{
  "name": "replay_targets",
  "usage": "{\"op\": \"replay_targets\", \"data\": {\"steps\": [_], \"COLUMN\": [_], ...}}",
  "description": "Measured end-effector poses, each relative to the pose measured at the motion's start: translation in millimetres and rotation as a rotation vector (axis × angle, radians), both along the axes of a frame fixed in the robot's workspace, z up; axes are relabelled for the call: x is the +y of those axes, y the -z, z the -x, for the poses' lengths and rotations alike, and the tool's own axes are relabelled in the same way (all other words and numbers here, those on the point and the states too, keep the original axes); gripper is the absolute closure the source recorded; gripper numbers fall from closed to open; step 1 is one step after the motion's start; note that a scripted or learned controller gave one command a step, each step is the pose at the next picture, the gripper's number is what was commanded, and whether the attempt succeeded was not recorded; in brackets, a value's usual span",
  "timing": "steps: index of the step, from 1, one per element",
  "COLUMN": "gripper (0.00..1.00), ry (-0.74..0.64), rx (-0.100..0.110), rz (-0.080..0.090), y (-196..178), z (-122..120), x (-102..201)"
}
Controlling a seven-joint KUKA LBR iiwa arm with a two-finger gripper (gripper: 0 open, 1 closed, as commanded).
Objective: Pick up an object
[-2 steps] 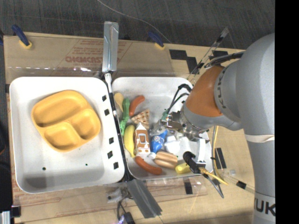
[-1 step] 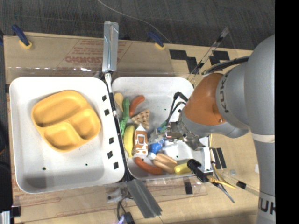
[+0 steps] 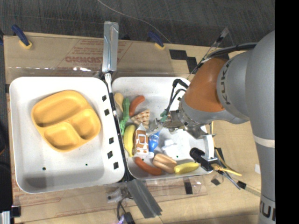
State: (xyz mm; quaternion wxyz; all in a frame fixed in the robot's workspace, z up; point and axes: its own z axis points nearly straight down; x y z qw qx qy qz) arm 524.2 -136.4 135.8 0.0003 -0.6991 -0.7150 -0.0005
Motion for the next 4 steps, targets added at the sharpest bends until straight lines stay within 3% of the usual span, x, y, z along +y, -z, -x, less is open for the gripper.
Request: {"op": "replay_targets", "data": {"steps": [1,2,3,4], "gripper": [0.0,0.0,0.0,1.0], "ry": [0.044,-0.043,-0.072,-0.077], "rx": [0.005,0.001,0.003,0.004], "rz": [-0.001,0.0,0.0,0.0], "y": [-27.6,34.7,45.0,34.7], "z": [20.7,-25.4,-91.2,-91.6], "x": [40.4,26.2,25.5,26.1]}}
